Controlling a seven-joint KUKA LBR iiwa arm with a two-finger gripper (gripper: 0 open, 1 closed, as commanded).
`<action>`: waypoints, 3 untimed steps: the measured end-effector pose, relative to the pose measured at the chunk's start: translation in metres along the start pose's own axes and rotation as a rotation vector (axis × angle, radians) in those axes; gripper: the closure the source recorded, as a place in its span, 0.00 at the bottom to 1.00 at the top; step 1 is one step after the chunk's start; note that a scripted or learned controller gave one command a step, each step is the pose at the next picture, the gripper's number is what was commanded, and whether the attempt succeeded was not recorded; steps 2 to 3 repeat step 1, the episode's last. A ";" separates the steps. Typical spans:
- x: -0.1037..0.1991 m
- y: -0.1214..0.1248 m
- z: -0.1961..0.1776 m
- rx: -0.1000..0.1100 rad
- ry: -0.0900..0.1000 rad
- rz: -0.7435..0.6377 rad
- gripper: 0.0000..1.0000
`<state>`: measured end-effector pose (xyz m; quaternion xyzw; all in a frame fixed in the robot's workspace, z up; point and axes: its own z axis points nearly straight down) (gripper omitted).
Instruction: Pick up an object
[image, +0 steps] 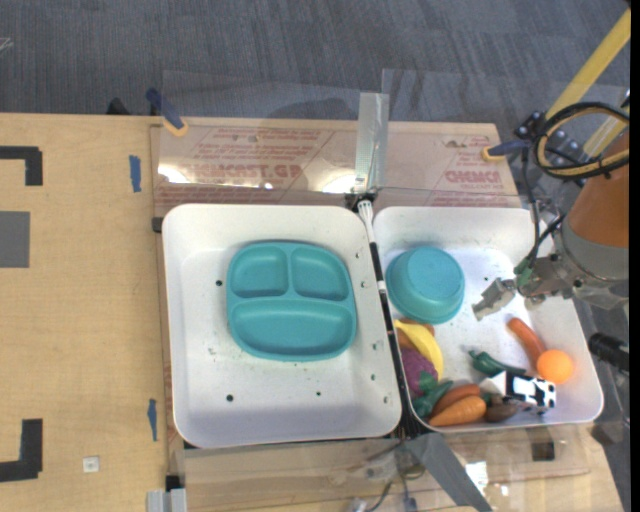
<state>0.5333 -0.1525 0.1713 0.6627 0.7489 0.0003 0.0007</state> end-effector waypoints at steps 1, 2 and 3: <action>-0.040 -0.021 0.076 -0.004 -0.001 0.102 0.00; -0.040 -0.021 0.076 -0.004 -0.001 0.102 0.00; -0.040 -0.021 0.076 -0.004 -0.001 0.102 0.00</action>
